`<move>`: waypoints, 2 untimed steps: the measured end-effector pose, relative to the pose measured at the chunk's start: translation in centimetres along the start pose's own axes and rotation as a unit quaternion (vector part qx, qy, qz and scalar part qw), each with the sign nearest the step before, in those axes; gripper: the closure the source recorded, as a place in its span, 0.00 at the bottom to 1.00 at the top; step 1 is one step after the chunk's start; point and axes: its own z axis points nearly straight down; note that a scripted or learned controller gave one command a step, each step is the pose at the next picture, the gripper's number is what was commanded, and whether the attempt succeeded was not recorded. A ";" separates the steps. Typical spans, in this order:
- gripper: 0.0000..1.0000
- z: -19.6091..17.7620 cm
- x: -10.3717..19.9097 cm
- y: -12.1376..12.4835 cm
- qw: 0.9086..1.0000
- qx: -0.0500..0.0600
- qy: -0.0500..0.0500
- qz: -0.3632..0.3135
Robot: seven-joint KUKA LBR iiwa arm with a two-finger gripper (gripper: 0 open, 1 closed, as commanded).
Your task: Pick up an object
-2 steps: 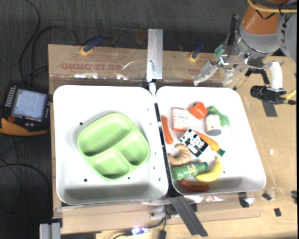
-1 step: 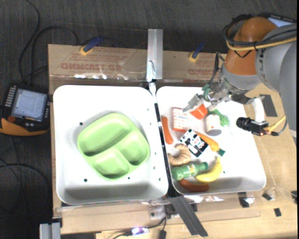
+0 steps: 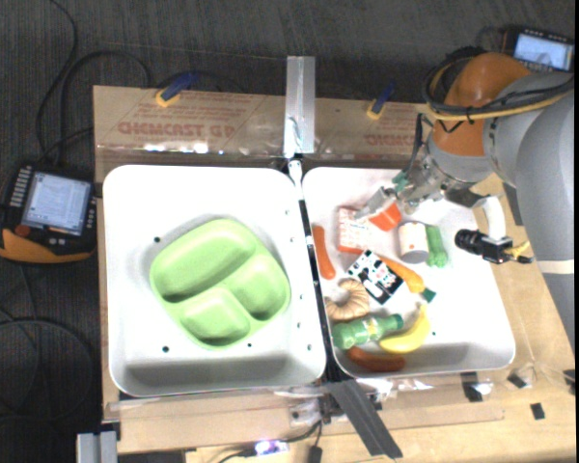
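Gripper lowered over far part of right bin, just above orange-and-white piece; finger state could not be told. Nearby: white cylinder, green piece, black-and-white patterned box, banana, green bottle. Left bin contained green divided tray.

Red "CHEMCAST GP" print on the backing board.

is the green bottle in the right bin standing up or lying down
Lying down: the green bottle rests on its side near the right bin's front edge, beside the banana.
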 end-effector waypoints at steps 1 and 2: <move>1.00 -1.3 0.1 0.4 1.000 -0.005 -0.002 -0.001; 1.00 -8.7 13.0 3.0 1.000 0.008 0.003 0.001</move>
